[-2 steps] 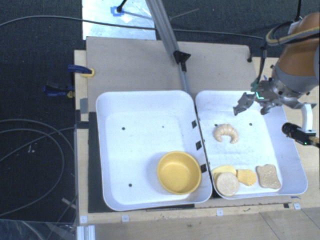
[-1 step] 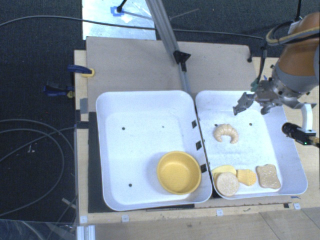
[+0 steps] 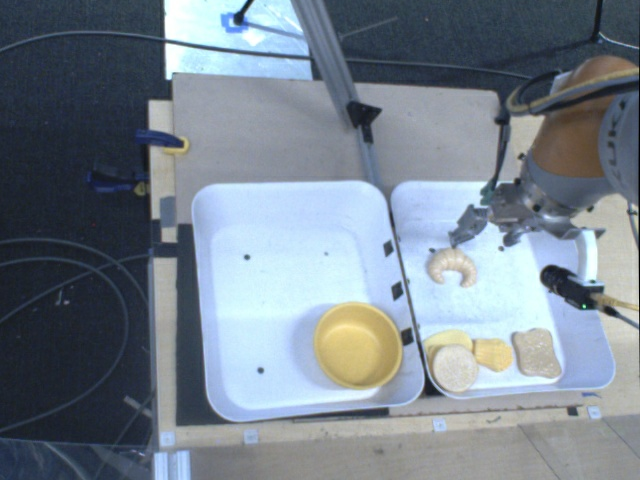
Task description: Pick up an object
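The cracker (image 3: 456, 367), chip (image 3: 492, 354) and toast (image 3: 537, 352) lie well below the croissant (image 3: 452, 265), over which the gripper (image 3: 487, 226) hovers with fingers apart and empty, so lifting is not yet begun.

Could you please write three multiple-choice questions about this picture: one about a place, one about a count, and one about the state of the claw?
1. Where is the yellow bowl?
A. In the left bin
B. In the right bin
C. On the bench outside the bins

2. How many food items lie in the right bin?
A. Two
B. Three
C. Five

3. What is the claw doing?
A. Lifting the bowl
B. Poised by the croissant, holding nothing
C. Carrying the toast slice

Answers:
1 A, the bowl sits in the left bin's near right corner.
2 C, a croissant and four pieces along the near edge.
3 B, nothing is between its fingers.
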Robot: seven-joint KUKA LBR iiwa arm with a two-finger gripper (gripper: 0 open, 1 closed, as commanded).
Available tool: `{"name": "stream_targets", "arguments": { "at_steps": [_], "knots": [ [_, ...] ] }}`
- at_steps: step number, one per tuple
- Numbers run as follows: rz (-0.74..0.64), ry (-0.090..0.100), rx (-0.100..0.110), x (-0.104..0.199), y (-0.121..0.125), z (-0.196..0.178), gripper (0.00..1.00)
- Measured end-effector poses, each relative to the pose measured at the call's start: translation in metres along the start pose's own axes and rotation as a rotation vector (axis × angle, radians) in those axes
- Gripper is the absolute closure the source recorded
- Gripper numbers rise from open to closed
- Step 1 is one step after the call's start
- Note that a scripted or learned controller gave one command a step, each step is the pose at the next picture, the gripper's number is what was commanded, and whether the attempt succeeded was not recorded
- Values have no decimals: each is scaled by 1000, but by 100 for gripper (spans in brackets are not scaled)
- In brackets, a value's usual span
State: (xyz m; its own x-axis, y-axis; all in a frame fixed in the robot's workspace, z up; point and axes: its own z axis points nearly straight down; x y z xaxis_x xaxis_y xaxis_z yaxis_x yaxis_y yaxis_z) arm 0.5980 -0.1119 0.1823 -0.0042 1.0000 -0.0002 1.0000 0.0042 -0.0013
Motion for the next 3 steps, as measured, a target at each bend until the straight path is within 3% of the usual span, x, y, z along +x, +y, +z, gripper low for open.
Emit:
{"name": "stream_targets", "arguments": {
  "at_steps": [1,2,3],
  "knots": [
    [3,0,1,-5,2,62,0],
    [3,0,-3,-4,3,92,0],
    [5,-1,-7,-4,4,80,100]
  ]
}}
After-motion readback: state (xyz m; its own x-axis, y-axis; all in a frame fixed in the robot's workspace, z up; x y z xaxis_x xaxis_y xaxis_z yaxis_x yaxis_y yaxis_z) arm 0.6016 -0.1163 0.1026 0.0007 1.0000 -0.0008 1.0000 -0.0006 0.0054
